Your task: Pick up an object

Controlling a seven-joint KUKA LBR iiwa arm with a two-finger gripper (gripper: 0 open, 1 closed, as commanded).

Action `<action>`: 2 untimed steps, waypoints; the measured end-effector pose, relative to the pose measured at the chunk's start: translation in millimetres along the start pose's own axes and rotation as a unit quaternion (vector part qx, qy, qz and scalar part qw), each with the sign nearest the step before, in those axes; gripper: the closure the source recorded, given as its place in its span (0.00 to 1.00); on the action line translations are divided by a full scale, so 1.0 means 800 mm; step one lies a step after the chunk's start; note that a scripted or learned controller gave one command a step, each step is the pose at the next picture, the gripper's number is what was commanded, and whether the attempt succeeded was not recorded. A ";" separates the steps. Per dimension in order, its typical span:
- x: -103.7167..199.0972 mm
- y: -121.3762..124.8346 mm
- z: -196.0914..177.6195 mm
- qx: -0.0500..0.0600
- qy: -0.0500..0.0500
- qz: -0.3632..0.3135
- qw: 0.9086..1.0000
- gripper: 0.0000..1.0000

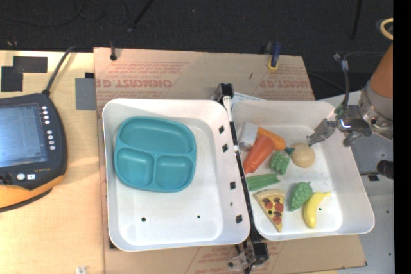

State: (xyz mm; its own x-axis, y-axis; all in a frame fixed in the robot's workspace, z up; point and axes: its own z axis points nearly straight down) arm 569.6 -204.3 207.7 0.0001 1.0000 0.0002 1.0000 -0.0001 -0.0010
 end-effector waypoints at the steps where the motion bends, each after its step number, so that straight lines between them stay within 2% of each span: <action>1: -0.010 -0.052 0.156 0.002 0.001 0.001 1.000 0.00; 2: -0.014 -0.050 0.137 0.000 0.001 0.002 1.000 1.00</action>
State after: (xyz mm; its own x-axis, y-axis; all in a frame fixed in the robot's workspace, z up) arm 529.6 -215.1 98.1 0.0050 1.0000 0.0012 1.0000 -0.0050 -0.0018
